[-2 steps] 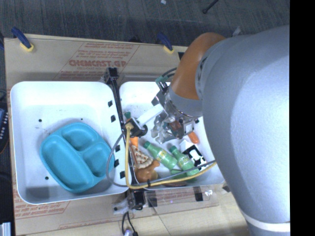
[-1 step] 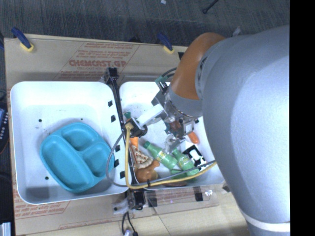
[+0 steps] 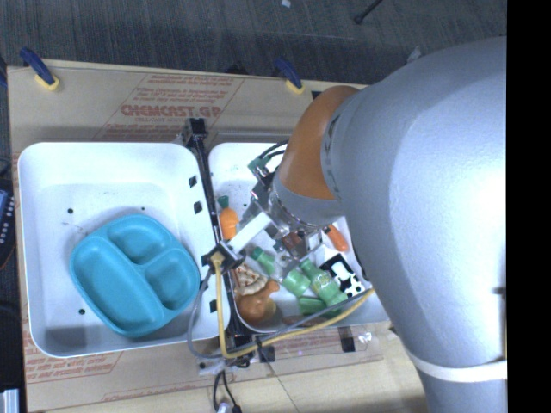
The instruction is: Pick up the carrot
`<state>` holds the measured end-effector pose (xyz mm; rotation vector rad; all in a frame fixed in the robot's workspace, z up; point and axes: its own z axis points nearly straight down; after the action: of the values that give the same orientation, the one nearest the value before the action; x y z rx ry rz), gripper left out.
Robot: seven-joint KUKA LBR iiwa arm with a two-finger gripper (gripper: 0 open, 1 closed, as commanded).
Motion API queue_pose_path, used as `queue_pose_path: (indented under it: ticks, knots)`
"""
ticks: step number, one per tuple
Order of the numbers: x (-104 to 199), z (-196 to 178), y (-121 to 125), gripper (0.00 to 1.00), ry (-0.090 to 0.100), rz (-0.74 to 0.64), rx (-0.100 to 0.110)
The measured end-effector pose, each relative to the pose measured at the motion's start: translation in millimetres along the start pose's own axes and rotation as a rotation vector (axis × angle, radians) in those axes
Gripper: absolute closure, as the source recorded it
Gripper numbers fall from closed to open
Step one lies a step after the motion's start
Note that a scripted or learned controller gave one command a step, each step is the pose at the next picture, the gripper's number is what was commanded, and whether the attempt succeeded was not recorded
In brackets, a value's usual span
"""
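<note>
In the right bin (image 3: 225,163), nearer than the hand, lie green pieces (image 3: 312,284) and a brown item (image 3: 256,304). The hand (image 3: 288,241) hangs low just right of the carrot (image 3: 228,224) at the bin's left wall; whether it is spread, I cannot tell. This looks like the approach, so next it should shift left over the carrot.

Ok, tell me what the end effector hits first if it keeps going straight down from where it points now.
Probably the clutter in the right bin: the end effector points down over the green pieces, with the carrot off to its left. Depth is unclear from this view.
</note>
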<state>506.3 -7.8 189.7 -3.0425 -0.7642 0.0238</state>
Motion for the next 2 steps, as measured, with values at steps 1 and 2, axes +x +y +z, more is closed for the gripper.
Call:
queue_pose_path:
  ticks: [1, 2]
  knots:
    - [17.1, -1.6, -13.8, 0.0, 0.005, 0.078, -0.003]
    - [17.1, -1.6, -13.7, 0.0, 0.005, 0.079, -0.004]
